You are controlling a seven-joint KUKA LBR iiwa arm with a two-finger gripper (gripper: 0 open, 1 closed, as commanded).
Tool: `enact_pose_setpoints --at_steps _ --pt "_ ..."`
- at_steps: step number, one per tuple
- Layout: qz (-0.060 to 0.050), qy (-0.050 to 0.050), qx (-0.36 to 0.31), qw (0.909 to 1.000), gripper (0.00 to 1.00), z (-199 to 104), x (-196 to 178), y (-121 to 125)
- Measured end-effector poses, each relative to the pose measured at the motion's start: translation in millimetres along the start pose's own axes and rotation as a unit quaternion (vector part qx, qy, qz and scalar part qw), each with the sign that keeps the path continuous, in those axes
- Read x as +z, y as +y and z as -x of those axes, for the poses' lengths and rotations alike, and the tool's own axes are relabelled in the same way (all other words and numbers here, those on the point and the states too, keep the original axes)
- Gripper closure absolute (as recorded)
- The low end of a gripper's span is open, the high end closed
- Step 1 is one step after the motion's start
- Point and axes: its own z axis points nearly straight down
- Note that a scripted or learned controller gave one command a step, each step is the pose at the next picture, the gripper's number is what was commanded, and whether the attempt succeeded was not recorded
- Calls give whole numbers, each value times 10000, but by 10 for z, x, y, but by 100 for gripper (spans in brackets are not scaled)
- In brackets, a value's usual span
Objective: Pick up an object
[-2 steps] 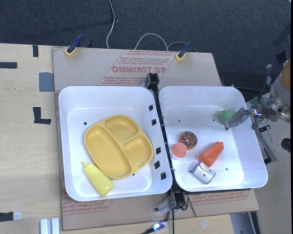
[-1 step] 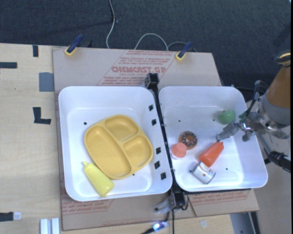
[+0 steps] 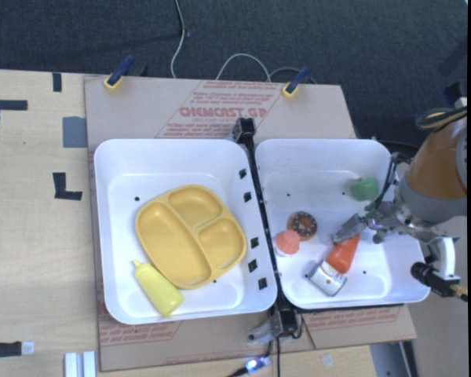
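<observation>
In the right bin (image 3: 314,155), just right of the orange bottle (image 3: 336,264), hovers the gripper (image 3: 359,228), low over the bottle's upper end. Jaws: cannot tell, apart or together. Nothing visibly held; pick not yet done. Left of the bottle, a chocolate doughnut (image 3: 303,224) and pink piece (image 3: 287,242); above it, a green object (image 3: 365,188).

Both white bins (image 3: 114,210) look like smooth, glossy plastic; the yellow divided plate (image 3: 190,234) is matt plastic; under them the cardboard sheet (image 3: 220,108) is dull brown, printed red; the bench (image 3: 31,234) shows pale wood grain.
</observation>
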Motion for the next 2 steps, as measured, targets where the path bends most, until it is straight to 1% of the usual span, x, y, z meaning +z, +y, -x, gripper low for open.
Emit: enact_pose_setpoints --at_steps 1,2 --pt "33 -19 -4 10000 0 -4 243 4" --pt "57 -39 -2 10000 100 7 119 14"
